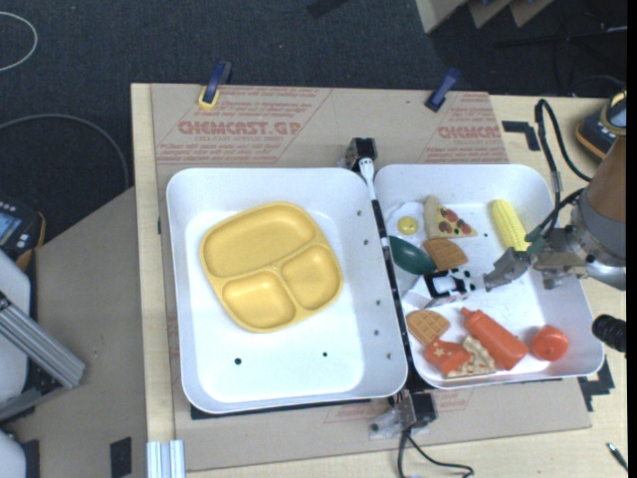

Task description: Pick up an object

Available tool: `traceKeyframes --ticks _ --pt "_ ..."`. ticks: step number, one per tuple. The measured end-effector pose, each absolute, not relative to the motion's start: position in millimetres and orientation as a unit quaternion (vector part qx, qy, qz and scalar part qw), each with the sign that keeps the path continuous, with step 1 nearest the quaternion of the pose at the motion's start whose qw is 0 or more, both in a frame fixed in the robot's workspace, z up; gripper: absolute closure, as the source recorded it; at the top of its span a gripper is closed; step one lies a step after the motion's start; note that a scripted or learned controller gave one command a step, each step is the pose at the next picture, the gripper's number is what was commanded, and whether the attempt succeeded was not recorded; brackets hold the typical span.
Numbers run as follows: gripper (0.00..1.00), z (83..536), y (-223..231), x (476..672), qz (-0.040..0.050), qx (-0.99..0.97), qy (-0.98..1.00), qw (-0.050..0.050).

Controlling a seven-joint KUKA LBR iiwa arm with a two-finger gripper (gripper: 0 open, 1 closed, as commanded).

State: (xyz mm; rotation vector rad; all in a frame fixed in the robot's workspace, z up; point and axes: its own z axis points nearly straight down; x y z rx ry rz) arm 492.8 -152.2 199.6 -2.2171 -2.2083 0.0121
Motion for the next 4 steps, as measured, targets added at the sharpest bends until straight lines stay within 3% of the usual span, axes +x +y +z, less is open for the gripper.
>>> traceKeyframes --ticks 1,3,4 --pt "0.0 206 -152 495.9 0.0001 -0.707 -0.707 0.0" --pt "0.0 105 -156 480.4 0.0014 -0.707 -0.707 0.004" --pt "0.0 83 -155 479.7 0.0008 -0.707 -0.707 0.003"
